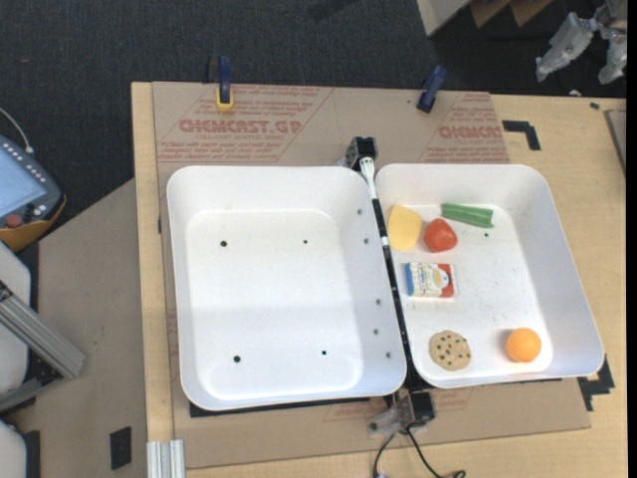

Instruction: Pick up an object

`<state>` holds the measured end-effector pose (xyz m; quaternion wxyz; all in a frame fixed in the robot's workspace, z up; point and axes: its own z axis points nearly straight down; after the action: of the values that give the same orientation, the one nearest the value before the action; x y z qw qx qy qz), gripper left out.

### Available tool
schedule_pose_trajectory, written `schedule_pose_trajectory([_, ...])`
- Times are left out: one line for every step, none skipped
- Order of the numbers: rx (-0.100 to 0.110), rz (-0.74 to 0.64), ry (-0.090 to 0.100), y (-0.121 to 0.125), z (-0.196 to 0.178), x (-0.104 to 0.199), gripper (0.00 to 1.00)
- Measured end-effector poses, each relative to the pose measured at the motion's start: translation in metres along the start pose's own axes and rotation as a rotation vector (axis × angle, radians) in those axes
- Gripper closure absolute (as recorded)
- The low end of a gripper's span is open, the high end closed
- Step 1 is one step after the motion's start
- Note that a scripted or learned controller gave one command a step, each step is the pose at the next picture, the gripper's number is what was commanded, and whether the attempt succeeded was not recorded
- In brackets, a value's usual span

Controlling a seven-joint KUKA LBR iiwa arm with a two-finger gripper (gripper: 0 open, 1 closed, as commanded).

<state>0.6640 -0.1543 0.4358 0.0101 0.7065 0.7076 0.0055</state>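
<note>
While the slanted overhead camera view takes in both bins, whether the jaws are open or closed cannot be told.

Everything there is to pick up lies in the right bin [557, 257]. A yellow rounded piece [403, 227] sits near the bin's left wall, touching or just beside a red tomato-like piece [440, 235]. A green stick-shaped piece [466, 214] lies just above the red one. Below them lies a small flat packet [430, 280] with red and blue print, too small to read. Nearer the bottom edge, a chocolate-chip cookie [450, 350] and an orange ball [523, 345] lie well apart from each other.

Beside it, the left bin [264, 282] shows a white floor with four small dark dots.

Both bins rest on a brown board [299, 108] on the worktop. Red lettering on the board reads "CHEMCAST GP" above the left bin, and the same print, partly hidden, shows above the right bin. A yellow-and-blue clamp [224, 83] and a blue clamp [432, 88] grip the board's far edge. A black clip [360, 152] sits where the two bins meet.
</note>
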Motion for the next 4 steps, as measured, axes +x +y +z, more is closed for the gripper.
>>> schedule_pose_trajectory([0.015,0.0,0.002,0.0,0.001,0.001,1.0])
schedule_pose_trajectory([0.014,-0.003,0.005,0.004,-0.04,0.044,1.0])
schedule_pose_trajectory([0.012,-0.006,0.007,0.005,-0.079,0.106,1.0])
schedule_pose_trajectory([0.015,-0.004,0.007,0.005,-0.102,0.156,1.0])
